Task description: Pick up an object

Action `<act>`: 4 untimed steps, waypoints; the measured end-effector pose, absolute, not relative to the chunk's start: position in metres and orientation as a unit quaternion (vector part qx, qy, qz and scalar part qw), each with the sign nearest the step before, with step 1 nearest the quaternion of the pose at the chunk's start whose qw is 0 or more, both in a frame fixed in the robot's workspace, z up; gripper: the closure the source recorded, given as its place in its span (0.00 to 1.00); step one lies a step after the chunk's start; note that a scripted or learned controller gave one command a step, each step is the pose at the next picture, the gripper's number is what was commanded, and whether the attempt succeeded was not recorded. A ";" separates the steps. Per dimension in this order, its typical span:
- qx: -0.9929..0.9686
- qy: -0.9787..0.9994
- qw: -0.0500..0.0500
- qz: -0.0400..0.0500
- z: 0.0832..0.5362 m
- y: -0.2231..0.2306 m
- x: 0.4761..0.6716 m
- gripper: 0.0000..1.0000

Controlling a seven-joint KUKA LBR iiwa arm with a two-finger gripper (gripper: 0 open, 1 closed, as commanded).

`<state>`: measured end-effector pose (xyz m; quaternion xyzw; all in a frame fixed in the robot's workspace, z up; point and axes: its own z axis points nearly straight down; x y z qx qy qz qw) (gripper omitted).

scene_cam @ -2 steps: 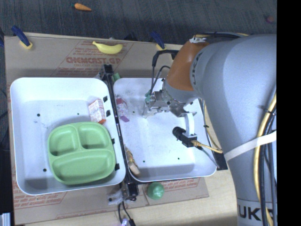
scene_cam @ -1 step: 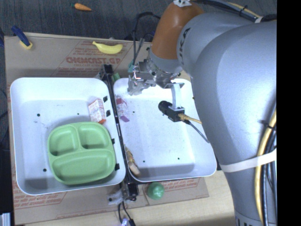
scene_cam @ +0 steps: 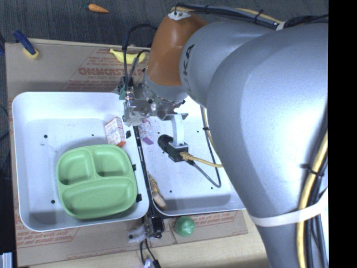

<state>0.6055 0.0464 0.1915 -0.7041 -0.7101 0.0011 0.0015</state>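
Claw (scene_cam: pixel 135 115) sits low over the wall between the bins; whether it is spread or pinched cannot be told. Small carton (scene_cam: pixel 115 130) lies just left of it. Step: approach. Next: descend squarely, then close.

A robotics lab: a large grey industrial arm with an orange band (scene_cam: pixel 167 49) reaches over two shallow white plastic bins (scene_cam: pixel 22 149) on a cardboard-covered bench (scene_cam: pixel 72 66), dark carpet (scene_cam: pixel 56 4) beyond.

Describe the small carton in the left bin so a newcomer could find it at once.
Start at the left white bin holding the green divided tray. Just above the tray's upper right corner lies a small carton, white with red print, unlike the plain green tray.
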 end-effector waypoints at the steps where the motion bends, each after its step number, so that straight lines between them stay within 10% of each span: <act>1: -0.704 -0.710 0.001 0.001 0.194 0.110 0.572 1.00; 2: -0.704 -0.710 0.001 0.000 0.202 0.182 0.582 1.00; 3: -0.704 -0.710 0.000 -0.001 0.229 0.215 0.639 1.00; 4: -0.701 -0.713 -0.001 -0.002 0.239 0.216 0.639 1.00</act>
